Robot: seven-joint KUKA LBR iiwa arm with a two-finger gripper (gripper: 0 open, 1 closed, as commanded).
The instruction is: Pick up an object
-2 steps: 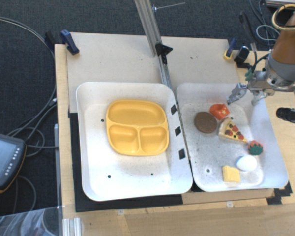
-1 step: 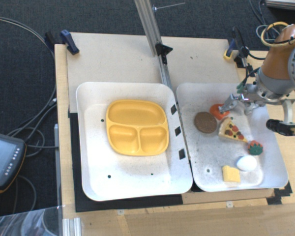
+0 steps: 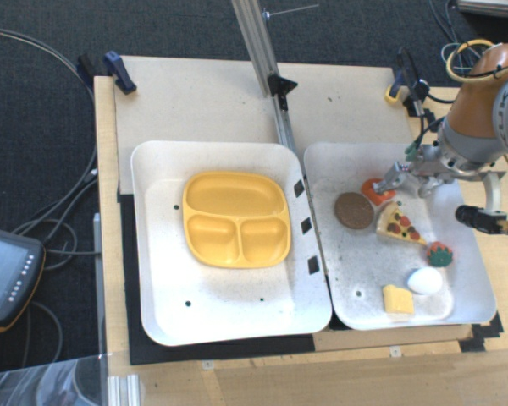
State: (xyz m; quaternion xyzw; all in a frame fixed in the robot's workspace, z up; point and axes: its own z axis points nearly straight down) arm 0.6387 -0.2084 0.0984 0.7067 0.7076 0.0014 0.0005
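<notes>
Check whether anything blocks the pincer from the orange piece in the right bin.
Nothing visible does. The pincer hangs right at the orange piece in the right bin. The brown disc and pizza slice lie beside it, not between.

Two white bins (image 3: 237,324) sit on the table (image 3: 195,100). One yellow divided tray (image 3: 235,218) lies in the bin far from the tool (image 3: 400,178). In the bin under the tool: one brown disc (image 3: 353,211), one pizza slice (image 3: 400,226), one orange-red piece (image 3: 376,191), one white egg (image 3: 424,281), one yellow cheese block (image 3: 397,299), and one small red-and-green piece (image 3: 440,255).
</notes>
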